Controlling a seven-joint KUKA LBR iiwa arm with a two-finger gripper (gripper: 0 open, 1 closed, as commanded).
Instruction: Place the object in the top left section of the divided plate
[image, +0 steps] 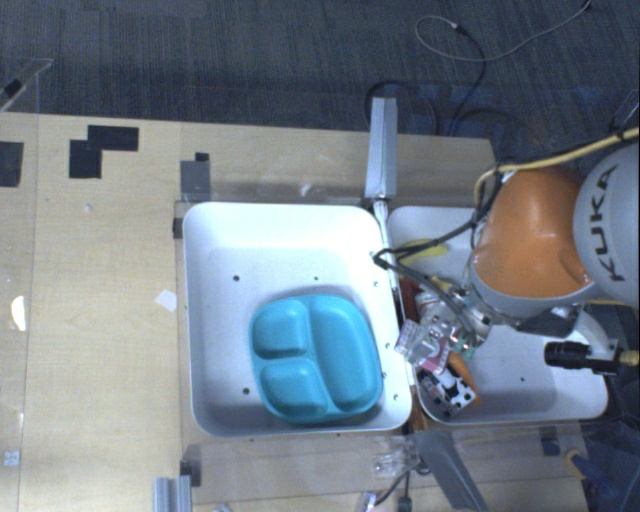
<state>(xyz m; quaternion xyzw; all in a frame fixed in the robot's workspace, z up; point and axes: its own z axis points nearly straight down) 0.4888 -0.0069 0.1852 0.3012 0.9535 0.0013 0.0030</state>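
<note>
Reaching in over the right bin (560, 395), the arm (540, 240) hangs its pincer (437, 345) low near that bin's left wall, just right of the divided plate (315, 358); whether the pincer is apart or together I cannot tell. Small objects (447, 385) lie jumbled beneath it. The blue plate sits in the left bin (215, 300), its three sections bare.

The divided plate (316, 357) lay in the left bin (215, 300), toward its 5 o'clock corner. The right bin (585, 398) sat at 3 o'clock, touching.
</note>
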